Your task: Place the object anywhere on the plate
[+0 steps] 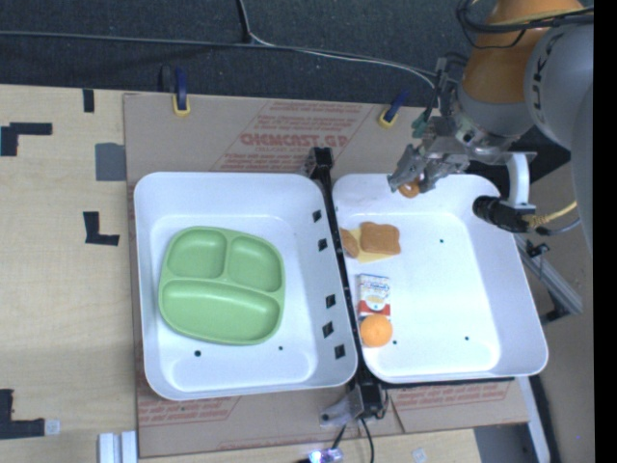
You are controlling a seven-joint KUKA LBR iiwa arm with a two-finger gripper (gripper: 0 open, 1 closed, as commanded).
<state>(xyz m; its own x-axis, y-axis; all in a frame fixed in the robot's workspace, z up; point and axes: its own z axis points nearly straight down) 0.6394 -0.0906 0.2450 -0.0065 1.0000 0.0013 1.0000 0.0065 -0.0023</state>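
A green plate with three compartments lies in the left bin. My gripper hangs over the back left corner of the right bin. It is shut on a small brown round piece held at its fingertips, above the bin floor. The plate is far to the lower left of the gripper, across the divider between the bins.
In the right bin, along its left side, lie a brown slice of toast with a yellow piece beside it, a white and red packet and an orange ball. Blue and yellow clamps hold the cardboard at the back.
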